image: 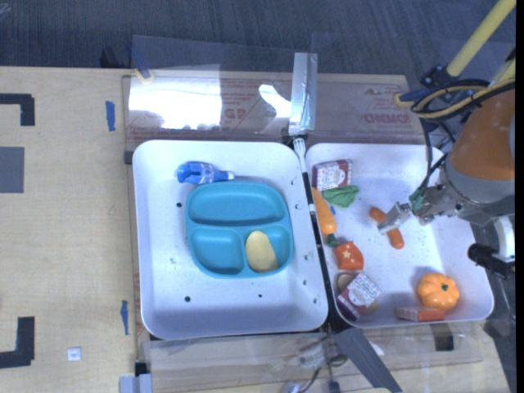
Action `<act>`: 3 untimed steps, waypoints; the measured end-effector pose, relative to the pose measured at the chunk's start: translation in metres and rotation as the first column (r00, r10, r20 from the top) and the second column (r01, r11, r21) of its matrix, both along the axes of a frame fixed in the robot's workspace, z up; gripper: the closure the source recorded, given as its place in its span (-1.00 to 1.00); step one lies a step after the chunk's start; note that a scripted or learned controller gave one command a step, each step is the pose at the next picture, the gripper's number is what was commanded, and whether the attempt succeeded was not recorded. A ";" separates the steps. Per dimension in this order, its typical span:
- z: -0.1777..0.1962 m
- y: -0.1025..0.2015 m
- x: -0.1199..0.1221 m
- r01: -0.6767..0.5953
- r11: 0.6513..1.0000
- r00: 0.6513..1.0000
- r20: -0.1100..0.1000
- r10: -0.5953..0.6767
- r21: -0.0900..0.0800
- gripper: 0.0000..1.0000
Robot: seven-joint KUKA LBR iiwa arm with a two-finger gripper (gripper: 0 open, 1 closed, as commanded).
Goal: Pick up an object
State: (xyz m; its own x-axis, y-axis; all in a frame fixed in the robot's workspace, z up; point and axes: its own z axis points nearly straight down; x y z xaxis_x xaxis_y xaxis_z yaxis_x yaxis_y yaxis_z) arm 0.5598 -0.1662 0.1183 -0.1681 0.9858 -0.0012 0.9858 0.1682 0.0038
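Down at the near edge of the right bin there's a little orange pumpkin with a reddish stick-shaped thing just in front of it, and a small packet off to their left. The claw hangs over the middle of that bin, right by two small orange pieces, and whether it's apart or together is honestly too hard to tell. The left bin has a blue divided tray with a yellow lump in its near-right compartment.
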 end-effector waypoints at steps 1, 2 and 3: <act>-0.031 0.015 0.015 -0.022 1.000 1.000 0.001 0.022 -0.001 -1.00; -0.018 0.014 0.017 -0.020 1.000 1.000 0.009 0.020 -0.003 1.00; 0.082 0.074 0.068 0.010 1.000 1.000 0.007 -0.010 0.001 1.00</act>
